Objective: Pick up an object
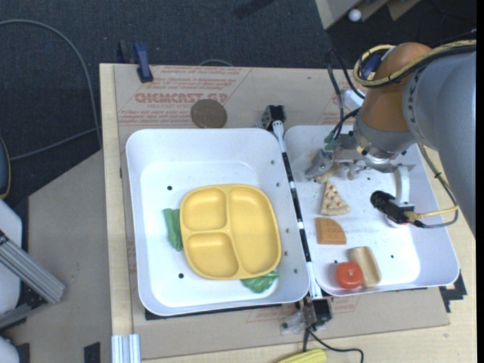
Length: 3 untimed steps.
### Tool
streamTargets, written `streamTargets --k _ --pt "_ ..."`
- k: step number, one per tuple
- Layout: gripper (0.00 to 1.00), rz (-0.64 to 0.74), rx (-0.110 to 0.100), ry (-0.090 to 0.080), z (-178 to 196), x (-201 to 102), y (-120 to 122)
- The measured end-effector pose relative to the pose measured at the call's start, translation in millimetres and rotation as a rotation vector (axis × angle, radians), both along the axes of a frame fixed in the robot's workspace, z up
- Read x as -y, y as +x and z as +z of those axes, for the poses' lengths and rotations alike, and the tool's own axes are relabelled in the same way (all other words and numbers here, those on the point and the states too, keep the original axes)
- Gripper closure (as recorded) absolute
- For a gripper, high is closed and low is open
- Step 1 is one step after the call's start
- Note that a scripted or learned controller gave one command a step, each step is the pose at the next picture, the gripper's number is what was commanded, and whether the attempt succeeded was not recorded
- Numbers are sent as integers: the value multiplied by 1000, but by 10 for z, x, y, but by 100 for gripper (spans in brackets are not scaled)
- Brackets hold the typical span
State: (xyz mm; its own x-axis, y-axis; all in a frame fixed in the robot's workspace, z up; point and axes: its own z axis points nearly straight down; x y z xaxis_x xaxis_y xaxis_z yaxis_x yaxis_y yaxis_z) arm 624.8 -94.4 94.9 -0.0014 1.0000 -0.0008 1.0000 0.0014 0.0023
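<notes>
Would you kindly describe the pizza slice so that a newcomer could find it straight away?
Look in the right bin, the one without the yellow plate. Near its far left side, just below the gripper, lies a small pizza slice. It is the only triangular piece, pale with red dots, unlike the plain tan piece next to it and the round tomato.

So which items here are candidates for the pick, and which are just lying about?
For the pick, right bin:
pizza slice
toast piece
tomato
bread roll
tool

Lying about:
yellow plate
green scraps
blue clamp
</notes>
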Motion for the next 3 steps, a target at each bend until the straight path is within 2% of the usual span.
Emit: streamTargets --k 1,2,3 --pt "0 0 -3 0 -104 9 11" --pt "100 1 -2 0 -1 6 17" --pt "0 1 -2 0 -2 6 16"
